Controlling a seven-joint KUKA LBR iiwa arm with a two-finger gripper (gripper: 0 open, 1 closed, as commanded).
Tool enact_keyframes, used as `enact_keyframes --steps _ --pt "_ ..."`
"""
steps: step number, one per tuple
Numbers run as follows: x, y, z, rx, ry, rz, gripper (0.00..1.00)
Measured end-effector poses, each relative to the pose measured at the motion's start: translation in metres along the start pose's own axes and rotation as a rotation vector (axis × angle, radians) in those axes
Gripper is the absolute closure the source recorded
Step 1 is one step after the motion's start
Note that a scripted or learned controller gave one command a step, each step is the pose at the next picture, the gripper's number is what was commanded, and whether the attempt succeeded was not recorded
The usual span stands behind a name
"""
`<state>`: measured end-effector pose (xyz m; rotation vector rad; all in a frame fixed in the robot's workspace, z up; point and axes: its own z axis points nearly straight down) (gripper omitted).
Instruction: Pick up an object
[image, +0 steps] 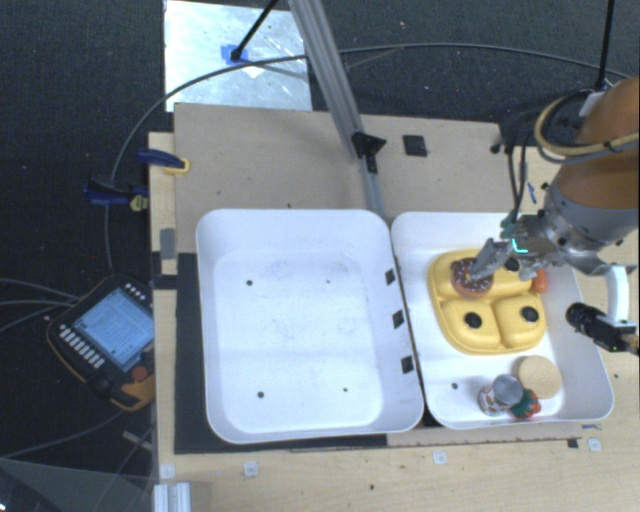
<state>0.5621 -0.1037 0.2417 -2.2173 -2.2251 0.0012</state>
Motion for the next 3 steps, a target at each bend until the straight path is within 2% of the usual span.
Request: enact_keyframes --steps 1,2,3 --pt "0.000 0.001 -0.001 -0.003 0.000 0.000 0.00" --pt "0.002 -0.005 0.042 0.000 0.000 0.002 0.00" --pt "0.003 -0.005 0.105 0.001 0.001 0.002 0.00"
